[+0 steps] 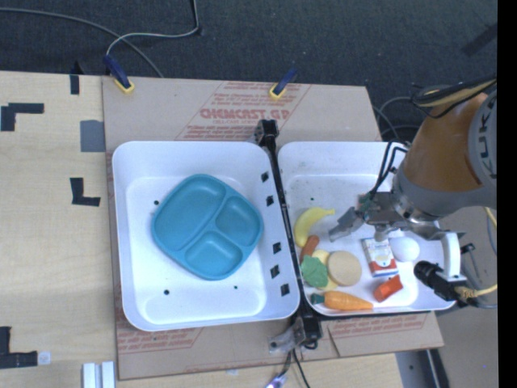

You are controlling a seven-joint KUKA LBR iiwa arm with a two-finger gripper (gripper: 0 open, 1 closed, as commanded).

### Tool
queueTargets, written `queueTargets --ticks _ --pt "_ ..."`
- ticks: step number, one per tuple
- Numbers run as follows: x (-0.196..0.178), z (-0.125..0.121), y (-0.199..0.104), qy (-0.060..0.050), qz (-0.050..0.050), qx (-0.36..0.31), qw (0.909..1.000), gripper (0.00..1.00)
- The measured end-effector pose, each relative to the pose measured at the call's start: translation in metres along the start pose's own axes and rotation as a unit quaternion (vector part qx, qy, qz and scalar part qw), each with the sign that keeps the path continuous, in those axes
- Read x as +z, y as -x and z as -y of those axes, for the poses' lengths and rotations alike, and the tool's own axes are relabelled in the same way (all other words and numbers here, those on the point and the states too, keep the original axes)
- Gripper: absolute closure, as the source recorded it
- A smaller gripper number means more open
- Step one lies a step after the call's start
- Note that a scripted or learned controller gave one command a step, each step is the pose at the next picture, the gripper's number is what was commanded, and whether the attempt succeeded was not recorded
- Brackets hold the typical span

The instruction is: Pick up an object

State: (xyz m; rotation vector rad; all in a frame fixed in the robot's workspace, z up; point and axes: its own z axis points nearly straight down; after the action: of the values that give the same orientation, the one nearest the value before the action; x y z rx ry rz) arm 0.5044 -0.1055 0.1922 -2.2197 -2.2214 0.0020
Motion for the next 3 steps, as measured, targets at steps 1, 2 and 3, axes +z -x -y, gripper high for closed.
queueTargets --ticks 1,2,3 --pt "0.010 -0.011 0.059 0.000 0.000 0.001 1.0000 0.00" --pt "0.105 0.010 0.020 0.003 0.000 0.000 1.0000 0.00" --pt "0.021 -0.004 0.119 0.001 0.001 0.001 1.0000 0.00"
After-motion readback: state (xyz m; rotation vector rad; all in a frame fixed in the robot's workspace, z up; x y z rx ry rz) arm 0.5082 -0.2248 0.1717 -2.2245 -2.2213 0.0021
